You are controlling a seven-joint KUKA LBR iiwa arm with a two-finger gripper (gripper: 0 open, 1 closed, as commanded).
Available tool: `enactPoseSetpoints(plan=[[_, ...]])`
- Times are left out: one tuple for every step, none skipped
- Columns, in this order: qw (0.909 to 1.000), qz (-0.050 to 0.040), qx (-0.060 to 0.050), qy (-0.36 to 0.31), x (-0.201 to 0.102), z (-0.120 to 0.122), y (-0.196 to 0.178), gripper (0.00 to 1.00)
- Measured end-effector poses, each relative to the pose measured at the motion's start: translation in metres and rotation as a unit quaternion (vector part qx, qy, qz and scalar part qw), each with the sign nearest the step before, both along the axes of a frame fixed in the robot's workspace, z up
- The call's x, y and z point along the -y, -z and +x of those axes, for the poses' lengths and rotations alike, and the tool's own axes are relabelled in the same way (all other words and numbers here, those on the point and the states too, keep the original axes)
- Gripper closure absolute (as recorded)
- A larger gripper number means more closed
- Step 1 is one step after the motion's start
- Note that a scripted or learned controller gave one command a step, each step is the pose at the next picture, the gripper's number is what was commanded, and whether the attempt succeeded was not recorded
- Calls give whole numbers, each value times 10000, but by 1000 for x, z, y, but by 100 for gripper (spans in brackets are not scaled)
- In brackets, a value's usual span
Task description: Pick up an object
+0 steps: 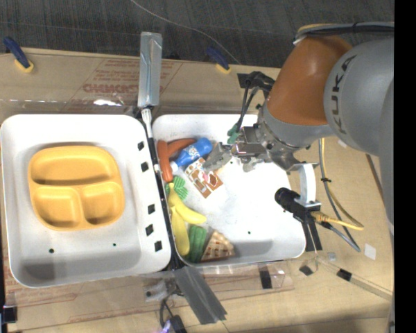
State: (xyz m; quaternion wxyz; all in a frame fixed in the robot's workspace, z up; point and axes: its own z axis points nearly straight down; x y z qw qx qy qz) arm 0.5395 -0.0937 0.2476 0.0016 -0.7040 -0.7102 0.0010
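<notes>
Fingers [218,157] above right bin's [263,214] toys; left bin [14,186] holds yellow tray [75,186].

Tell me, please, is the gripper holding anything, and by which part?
It cannot be told. The gripper sits low over the right bin beside the blue item, with nothing visibly between its fingers.

A divided tray [75,186] lies in the left bin [21,255]. In the right bin [263,220], items crowd its nine o'clock side: a bottle [194,151] toward eleven, a banana [182,210] toward eight.

Yellow divided tray [75,186] in left bin [28,134]; perhaps plastic.
</notes>
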Motion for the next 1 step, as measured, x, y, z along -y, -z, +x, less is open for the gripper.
enactPoseSetpoints(plan=[[9982, 6, -28, -599, 32, 47, 81, 0]])
